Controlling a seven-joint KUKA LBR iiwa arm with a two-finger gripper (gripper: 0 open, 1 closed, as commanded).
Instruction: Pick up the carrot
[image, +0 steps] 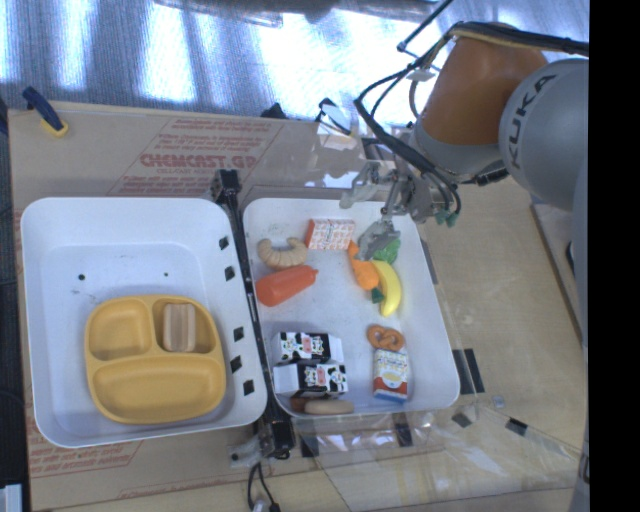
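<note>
Camera view: carrot (364, 273) just under gripper (377, 243)

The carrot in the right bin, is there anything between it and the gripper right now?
Nothing visible blocks it. The gripper hangs over the right bin's upper right part, directly above the small orange carrot with its green top. A banana lies against the carrot's right side, crowding it, but nothing lies on top of it.

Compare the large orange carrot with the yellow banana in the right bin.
The large orange carrot lies nearly crosswise at the white right bin's left side; the yellow banana lies lengthwise toward its right side. The carrot is straight, thick and tapered; the banana is curved and slimmer. The banana lies nearer the gripper. Both lie flat.
</note>
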